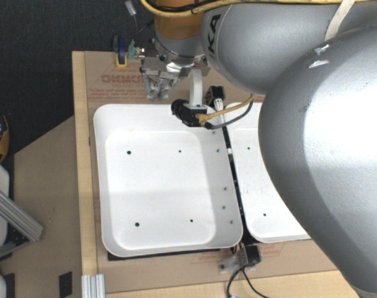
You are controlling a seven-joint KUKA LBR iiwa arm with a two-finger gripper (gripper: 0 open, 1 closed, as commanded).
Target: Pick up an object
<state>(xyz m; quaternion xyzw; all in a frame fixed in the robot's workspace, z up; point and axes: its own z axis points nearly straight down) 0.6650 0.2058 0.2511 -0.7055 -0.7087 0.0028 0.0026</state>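
Note:
My gripper [156, 89] hangs over the cardboard just beyond the far rim of the left white bin [114, 185], near that bin's far middle. The orange band of the wrist is directly above it at the top of the view. A black connector with a yellow cable [190, 113] hangs from the wrist over the left bin's far right corner. The grey arm covers most of the right bin [263, 197], so whatever lies there is hidden.
Both bins rest on a brown cardboard sheet [83, 166]. A small blue and yellow clamp [120, 51] stands at the sheet's far left corner. A black divider strip [233, 172] runs between the bins. Metal framing [15, 219] lies off the bench at the left.

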